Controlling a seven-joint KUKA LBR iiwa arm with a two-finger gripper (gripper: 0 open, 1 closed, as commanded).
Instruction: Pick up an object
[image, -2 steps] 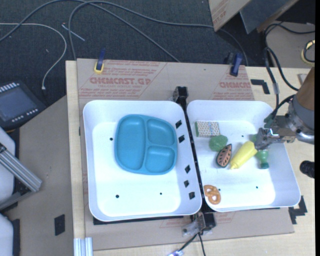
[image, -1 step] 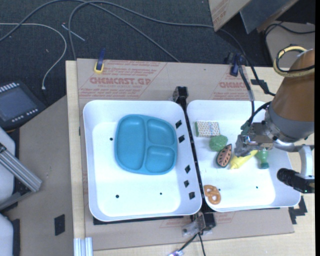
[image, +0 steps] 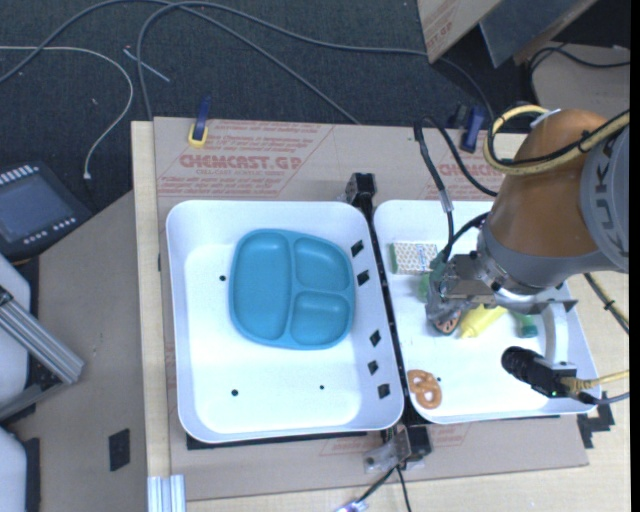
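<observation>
**Operator:** Where are the jaws?

**Spotter:** You have them low over the right bin (image: 480, 392), near its left half, just under the arm (image: 550, 200) that reaches in from the right. The wrist hides them from above, so I cannot tell how far open they are, nor whether they have hold of anything.

**Operator:** What can I pick up there?

**Spotter:** All your loose things lie in that right bin. A yellow piece (image: 483, 320) sits just beside the jaws, on their right, partly under the wrist. A small green piece (image: 526, 325) lies near it, further right. A pad (image: 413, 257) with a green-speckled face lies flat towards the bin's far left corner, close to the jaws but apart from them. A pretzel (image: 424, 388) lies at the near left corner, well clear of the rest. There is also a grey-brown shape right under the jaws; I cannot tell whether it is a thing or part of the robot.

**Operator:** And the other bin?

**Spotter:** Your left bin (image: 200, 330) holds a blue plate (image: 293, 288) with three compartments, lying flat near the middle. Both bins sit side by side on the desk (image: 150, 300), touching along a row of black clips (image: 372, 300).
</observation>
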